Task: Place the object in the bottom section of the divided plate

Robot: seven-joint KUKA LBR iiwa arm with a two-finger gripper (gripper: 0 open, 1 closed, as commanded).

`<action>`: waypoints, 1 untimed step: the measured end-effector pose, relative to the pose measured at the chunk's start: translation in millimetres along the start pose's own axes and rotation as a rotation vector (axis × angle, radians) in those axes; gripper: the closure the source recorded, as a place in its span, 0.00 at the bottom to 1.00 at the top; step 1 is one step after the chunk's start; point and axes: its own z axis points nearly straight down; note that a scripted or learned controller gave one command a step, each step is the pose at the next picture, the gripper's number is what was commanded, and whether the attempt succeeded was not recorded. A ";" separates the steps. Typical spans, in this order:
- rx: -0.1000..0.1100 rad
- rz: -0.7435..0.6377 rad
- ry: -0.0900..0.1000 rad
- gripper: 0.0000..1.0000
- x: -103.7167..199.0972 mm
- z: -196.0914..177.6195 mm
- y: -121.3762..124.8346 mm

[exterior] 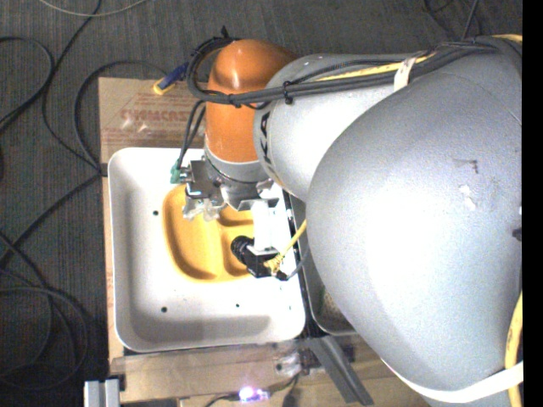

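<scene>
The grey arm (399, 202) with its orange band (242, 100) reaches in from 3 o'clock over the left white bin (136, 303). The hand (208, 202) hangs low over the yellow divided plate (191, 244), toward the plate's 12 o'clock edge. Whether the hand is open or closed, I cannot tell; the object cannot be made out

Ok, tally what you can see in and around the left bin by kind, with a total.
White bin: 1
Yellow divided plate: 1
Robot arm: 1
Gripper: 1
Total: 4
The arm covers the right bin, so nothing there is counted.
</scene>
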 end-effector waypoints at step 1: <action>-0.001 -0.064 0.000 1.00 -18.3 -29.0 0.8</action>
